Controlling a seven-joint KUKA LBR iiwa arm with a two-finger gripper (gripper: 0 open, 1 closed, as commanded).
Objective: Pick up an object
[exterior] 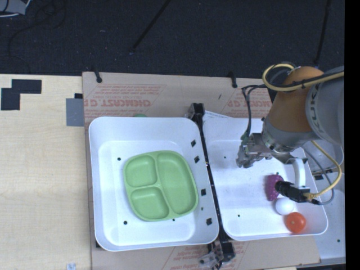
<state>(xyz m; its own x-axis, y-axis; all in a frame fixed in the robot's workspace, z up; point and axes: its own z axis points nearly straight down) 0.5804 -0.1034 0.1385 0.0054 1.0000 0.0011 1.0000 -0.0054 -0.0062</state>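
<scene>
1. Two white bins are seen side by side on the bench: the left bin and the right bin.
2. A green divided plate (three compartments) lies flat in the middle of the left bin.
3. Three small objects are grouped in the right bin's near-right corner: a purple object, a white ball and an orange ball.
4. The white ball sits between the other two, touching or just beside each.
5. The arm is reached in from the right over the right bin.
6. The claw is positioned over the bin's far middle, well apart from the three objects; nothing is seen held, and spread or pressed together cannot be told.
</scene>
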